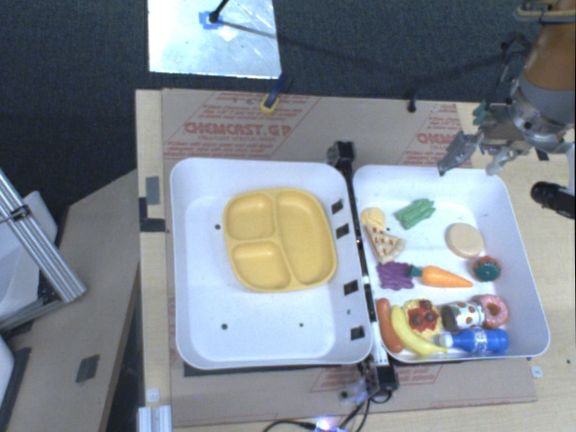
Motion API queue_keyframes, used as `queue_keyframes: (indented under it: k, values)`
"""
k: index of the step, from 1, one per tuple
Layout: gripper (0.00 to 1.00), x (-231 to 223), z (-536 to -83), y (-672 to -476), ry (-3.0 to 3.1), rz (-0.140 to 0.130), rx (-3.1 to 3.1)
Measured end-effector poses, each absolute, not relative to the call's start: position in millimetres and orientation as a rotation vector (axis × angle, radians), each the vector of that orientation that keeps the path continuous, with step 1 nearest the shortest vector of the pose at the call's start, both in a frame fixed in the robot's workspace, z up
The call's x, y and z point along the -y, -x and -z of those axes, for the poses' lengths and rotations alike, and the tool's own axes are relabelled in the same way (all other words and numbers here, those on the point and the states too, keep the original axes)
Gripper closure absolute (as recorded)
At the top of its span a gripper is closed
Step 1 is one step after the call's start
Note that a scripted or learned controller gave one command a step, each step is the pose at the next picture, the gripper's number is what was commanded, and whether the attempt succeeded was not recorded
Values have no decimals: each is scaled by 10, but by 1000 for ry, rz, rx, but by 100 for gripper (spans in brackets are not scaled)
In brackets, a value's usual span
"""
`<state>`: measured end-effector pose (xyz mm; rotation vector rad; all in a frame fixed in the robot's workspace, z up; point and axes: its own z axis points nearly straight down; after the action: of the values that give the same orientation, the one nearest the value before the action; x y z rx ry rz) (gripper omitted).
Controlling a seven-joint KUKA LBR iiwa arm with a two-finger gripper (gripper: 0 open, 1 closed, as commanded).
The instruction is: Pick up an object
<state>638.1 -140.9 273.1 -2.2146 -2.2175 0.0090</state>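
Note:
My gripper (474, 158) hangs at the far rim of the right bin (524, 241), its two fingers spread open with nothing between them. Several toy foods lie in that bin: a green piece (415, 212) and a pizza slice (385, 242) nearest the gripper, a beige round cookie (464, 239), an orange carrot (443, 277), a purple piece (395, 275), a banana (409, 332), a pink donut (493, 310) and a blue bottle (475, 340). All of them rest on the bin floor, below and in front of the gripper.
The left bin (193, 268) holds a yellow divided plate (274, 239). A black clip strip (353, 241) runs between the two bins. A shiny metal sheet (213, 25) lies on the floor beyond the bench. The arm's orange band (551, 57) sits at the upper right.

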Motion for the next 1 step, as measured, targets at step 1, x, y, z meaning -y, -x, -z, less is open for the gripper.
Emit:
queue_keyframes:
  k: [1]
  values:
    - [0,1406,-2803,-6399,2219,1,2226]
